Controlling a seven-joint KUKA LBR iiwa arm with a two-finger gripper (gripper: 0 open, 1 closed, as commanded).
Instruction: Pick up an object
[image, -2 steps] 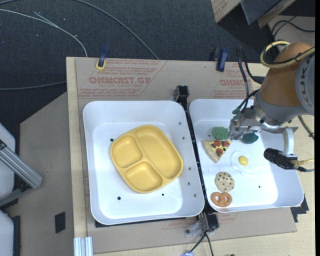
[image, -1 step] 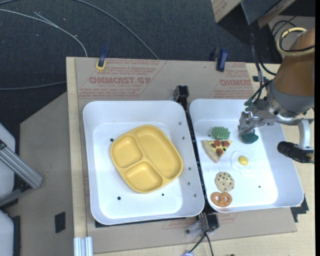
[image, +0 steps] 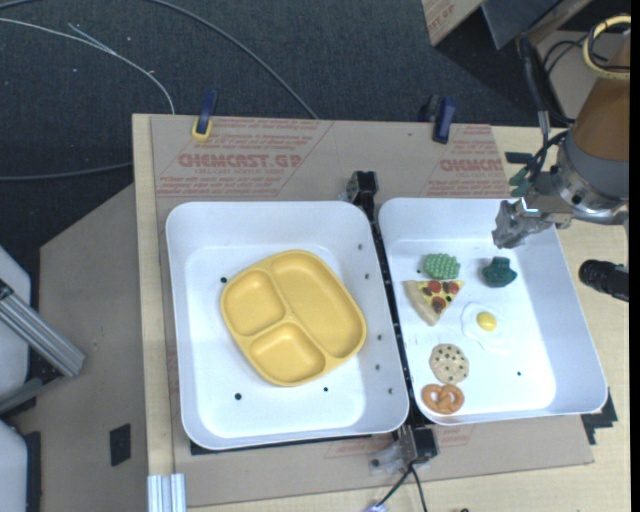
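Camera view, fingers (image: 510, 228) seemingly just above dark green toy (image: 499, 271), apart.

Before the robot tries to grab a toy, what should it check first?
1. Toys to pick in the right bin: ok, six are there.
2. Hand near a toy: ok, it hangs just above and left of the dark green toy.
3. Hand holding anything: cannot tell, its tip is too small to read.
4. Room around the green toy: ok, it sits apart from the bumpy green piece and the fried egg.
5. Cookie and pretzel: not ok, they sit very close together.
6. Yellow tray in the left bin: ok, out of the way.
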